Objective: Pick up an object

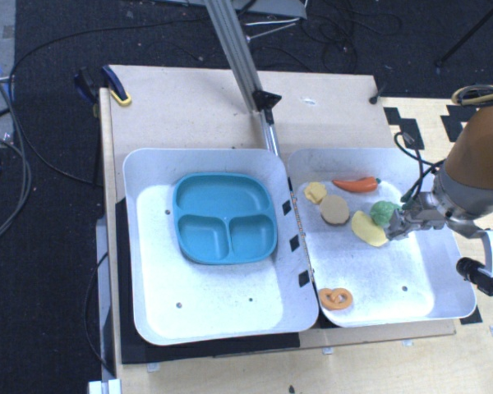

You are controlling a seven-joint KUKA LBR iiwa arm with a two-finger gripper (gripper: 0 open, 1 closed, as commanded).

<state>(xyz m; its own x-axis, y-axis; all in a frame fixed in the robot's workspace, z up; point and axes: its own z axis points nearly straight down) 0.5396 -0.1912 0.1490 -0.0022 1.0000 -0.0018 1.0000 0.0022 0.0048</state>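
The right bin point(411, 298) holds several small toy foods. A red-orange chili pepper point(355, 185) lies near its far side, with a small yellow piece point(315, 192) and a tan round piece point(335, 211) to its left. A yellow banana-like piece point(368, 229) touches a green round object point(383, 213). An orange pretzel point(336, 299) rests near the front edge. My gripper point(397, 224) reaches in from the right and sits low, right beside the green object and the yellow piece. Nothing shows clearly between its fingers.
The left bin point(156, 302) carries a blue divided tray point(226, 218). A grey metal pole point(238, 48) slants over the bench from the top toward the gap between the bins. The arm's body point(475, 171) covers the right bin's far right corner.
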